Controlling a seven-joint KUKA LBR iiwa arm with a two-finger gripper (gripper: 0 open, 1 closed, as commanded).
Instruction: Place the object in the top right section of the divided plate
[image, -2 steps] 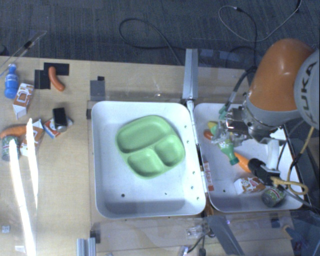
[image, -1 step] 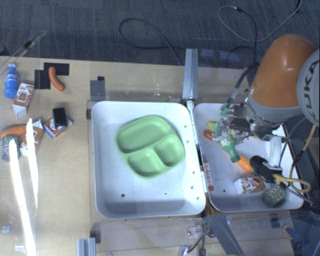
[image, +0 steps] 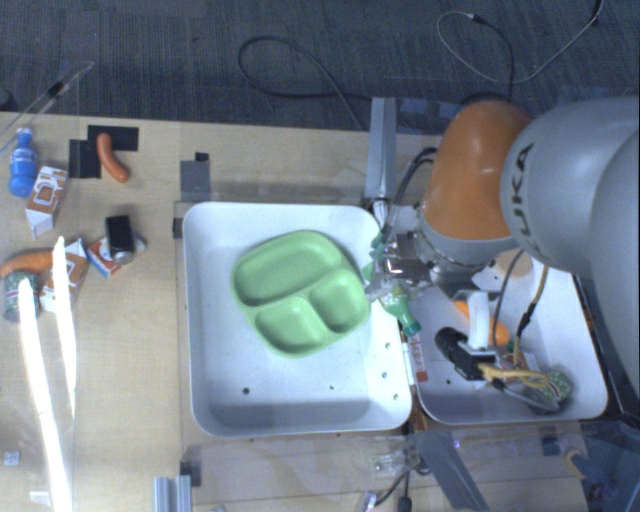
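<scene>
Where legible, "UKA"; arm (image: 572, 185) near plate (image: 292, 266).

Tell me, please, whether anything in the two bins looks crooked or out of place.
The green plate lies turned at a slant in the left bin, not square with its walls. A small green thing sits right at the wall between the two bins, beside the gripper; whether it is held, I cannot tell.
</scene>
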